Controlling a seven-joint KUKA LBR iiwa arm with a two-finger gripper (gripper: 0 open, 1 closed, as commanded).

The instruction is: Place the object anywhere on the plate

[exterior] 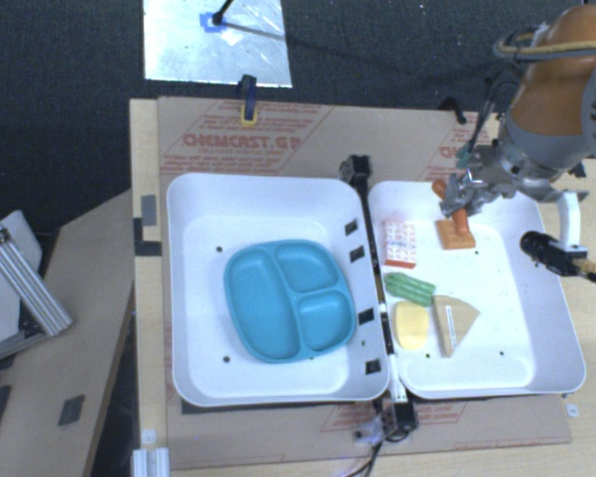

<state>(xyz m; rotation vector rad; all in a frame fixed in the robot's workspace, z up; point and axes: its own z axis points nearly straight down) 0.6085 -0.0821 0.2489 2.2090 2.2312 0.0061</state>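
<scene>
Red "CHEMCAST GP" lettering on the brown protective sheet (240,139).

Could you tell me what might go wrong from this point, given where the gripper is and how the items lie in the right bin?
1. The gripper sits right at the orange object, but a firm hold is not evident, so the object may slip or stay behind.
2. The red-and-white packet and green item lie between it and the blue plate; a low carry could knock them.
3. The divider between bins could catch a low carry.
</scene>
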